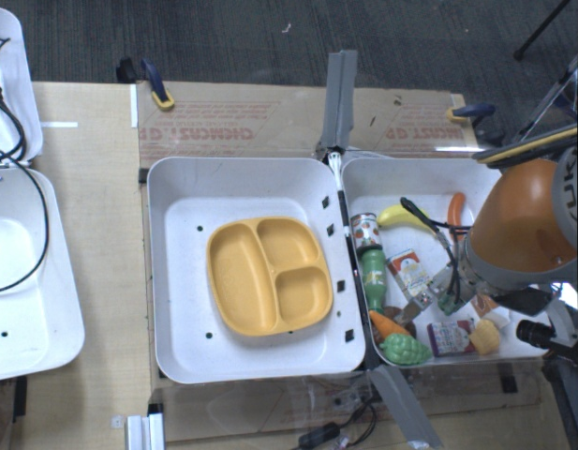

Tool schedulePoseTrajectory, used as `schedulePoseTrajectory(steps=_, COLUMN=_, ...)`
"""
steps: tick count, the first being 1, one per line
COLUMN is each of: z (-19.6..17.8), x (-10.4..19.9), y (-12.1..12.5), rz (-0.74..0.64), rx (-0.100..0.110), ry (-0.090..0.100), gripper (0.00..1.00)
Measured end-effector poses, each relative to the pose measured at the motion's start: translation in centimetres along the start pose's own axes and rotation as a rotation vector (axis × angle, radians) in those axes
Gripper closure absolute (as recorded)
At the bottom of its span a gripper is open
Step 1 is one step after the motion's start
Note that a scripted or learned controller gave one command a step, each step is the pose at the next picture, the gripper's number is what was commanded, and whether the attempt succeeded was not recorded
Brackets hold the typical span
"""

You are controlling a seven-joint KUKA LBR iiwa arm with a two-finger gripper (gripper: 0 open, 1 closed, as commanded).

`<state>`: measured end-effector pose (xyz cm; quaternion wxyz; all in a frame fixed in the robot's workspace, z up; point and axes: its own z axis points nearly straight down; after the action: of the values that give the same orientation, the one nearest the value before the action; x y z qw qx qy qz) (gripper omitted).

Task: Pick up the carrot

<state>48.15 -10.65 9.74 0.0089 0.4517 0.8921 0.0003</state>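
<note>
The carrot is a small orange piece lying near the front left corner of the right bin. It rests just above a green leafy toy and below a green bottle. My gripper hangs low over the bin, a little to the right of and behind the carrot. Nothing shows as held in it. The arm's orange band covers the right part of the bin.
The left bin holds a yellow divided plate. Around the gripper lie a small can, a banana, an orange-red stick, a snack packet, a purple pouch and a yellow block.
</note>
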Motion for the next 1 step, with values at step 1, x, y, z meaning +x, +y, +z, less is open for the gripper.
schedulePoseTrajectory(steps=1, z=0.70, x=-11.84, y=0.58, rz=-0.070, rx=0.007, ry=0.013, gripper=0.00)
